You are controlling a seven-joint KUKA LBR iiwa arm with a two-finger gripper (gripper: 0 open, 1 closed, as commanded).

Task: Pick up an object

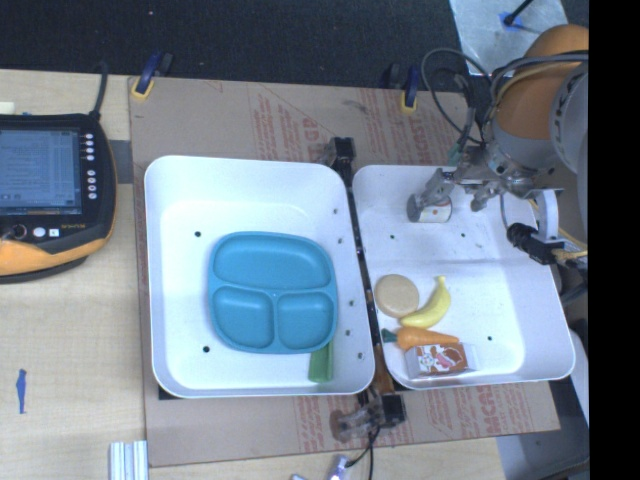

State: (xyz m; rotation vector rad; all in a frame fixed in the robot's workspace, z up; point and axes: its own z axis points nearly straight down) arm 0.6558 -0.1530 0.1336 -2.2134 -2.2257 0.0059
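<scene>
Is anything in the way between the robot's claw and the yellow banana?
Nothing visible blocks it. The gripper hangs over the far end of the right white bin, and only bare bin floor lies between it and the yellow toy banana, which touches the round tan cookie.

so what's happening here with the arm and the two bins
A grey robot arm reaches in from the right, and its gripper hangs over the far end of the right bin with nothing visibly in it. The things it could pick up lie at the near end of that bin: a round cookie, a banana, a carrot and a small carton. The left bin holds a blue divided plate and a green item at its near edge. Nothing has been lifted yet.
</scene>
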